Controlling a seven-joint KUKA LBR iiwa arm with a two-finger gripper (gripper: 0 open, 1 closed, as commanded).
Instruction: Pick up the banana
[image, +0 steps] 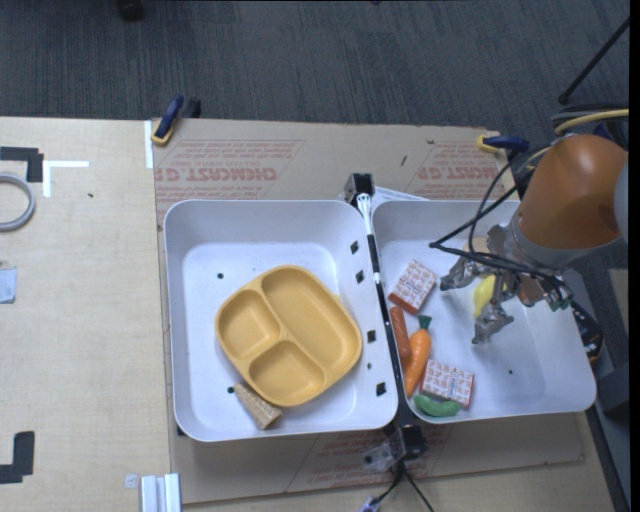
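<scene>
Gripper (483, 305), bare metal fingers, sits low in right bin (545, 385) w/ the smooth yellow banana (484, 292) between its fingers, closed on it. Glossy tapered carrot (417, 358) near left wall. Left bin (190, 330) holds matte yellow 3-compartment plate (288, 335).

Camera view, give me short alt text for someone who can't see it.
The grey arm's pincer hovers over a yellow banana in the right white bin, which also holds an orange toy carrot. The left white bin holds a yellow divided plastic tray.
</scene>
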